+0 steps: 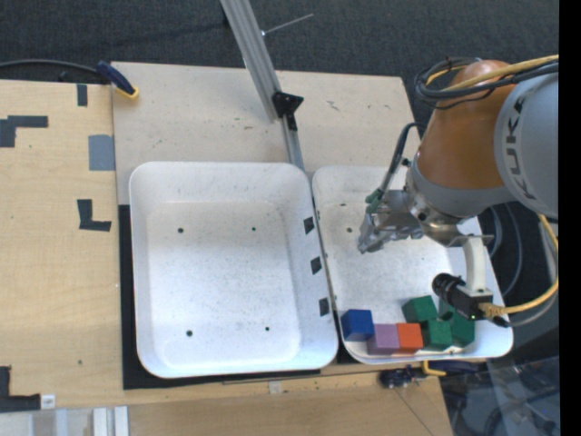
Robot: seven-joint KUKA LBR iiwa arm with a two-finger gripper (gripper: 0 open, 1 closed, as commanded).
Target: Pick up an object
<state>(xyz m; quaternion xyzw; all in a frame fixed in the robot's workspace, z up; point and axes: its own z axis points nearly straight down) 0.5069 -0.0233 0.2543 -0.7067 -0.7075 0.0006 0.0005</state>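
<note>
Bench (227,125): wooden, two white bins.
Right bin (349,198): blocks (407,327) at lower edge.
Gripper (370,236): mid-right of frame, over the right bin; finger state cannot be told.

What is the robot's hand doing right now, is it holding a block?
Gripper: over the right bin, nothing visibly held; open or shut cannot be told.

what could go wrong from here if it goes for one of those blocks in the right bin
1. The blue block, purple block, orange block and green blocks sit packed together in the near corner, so the hand may nudge neighbours or catch two.
2. They lie against the right bin's rim, so a finger could strike the wall.
3. The hand is over bare floor, apart from the blocks; closing here would likely grab nothing.
</note>
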